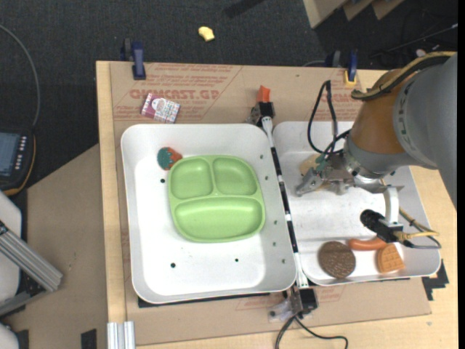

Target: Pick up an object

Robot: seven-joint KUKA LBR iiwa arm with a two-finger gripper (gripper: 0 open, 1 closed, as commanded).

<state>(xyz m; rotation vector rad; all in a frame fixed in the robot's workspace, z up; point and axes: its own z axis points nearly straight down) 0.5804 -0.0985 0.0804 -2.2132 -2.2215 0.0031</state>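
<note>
My gripper point(304, 181) is low over the upper left part of the right bin point(414, 187), pointing left toward the divider between the bins. It looks open, with nothing between its fingers. Along the right bin's front edge lie a brown round disc point(338, 259), an orange sausage-shaped piece point(368, 244) and an orange waffle-like piece point(390, 259), all well below the gripper. In the left bin point(145, 217) a green divided plate point(216, 198) lies flat, with a small red and green object point(169, 158) by its upper left corner.
A small pink and white packet point(160, 107) lies on the cardboard bench behind the left bin. Blue clamps point(136, 58) hold the back edge. A yellow scrap point(207, 33) is on the dark floor beyond. The arm's grey and orange body point(407, 115) overhangs the right bin's upper right.
</note>
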